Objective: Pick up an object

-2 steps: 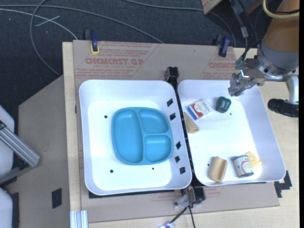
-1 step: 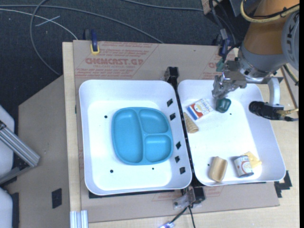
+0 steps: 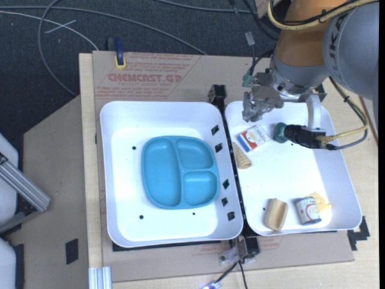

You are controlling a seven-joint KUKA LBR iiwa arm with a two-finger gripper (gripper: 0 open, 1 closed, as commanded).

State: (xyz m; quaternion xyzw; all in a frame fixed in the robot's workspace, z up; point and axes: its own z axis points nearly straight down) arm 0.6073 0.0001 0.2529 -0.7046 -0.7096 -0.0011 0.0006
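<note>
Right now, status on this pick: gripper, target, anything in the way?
Gripper over right bin, far left corner, nothing seen held. Red-white-blue packet flat on bin floor just beside it. Tan cone close by packet's near side.

A blue clamp [image 3: 120, 53] grips the far edge of the lettered cardboard sheet [image 3: 150, 74], with grey cables [image 3: 60, 8] looping over dark floor [image 3: 30, 71].

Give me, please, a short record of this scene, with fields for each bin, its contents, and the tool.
left bin: shallow white bin
left contents: blue plastic plate with three compartments
right bin: shallow white bin
right contents, far side: flat red, white and blue packet
right contents, by the divider: tan cone-shaped piece
right contents, near side: short tan cylinder; small packet with yellow and red
tool: tool over the right bin's far part, close to the flat packet
</note>
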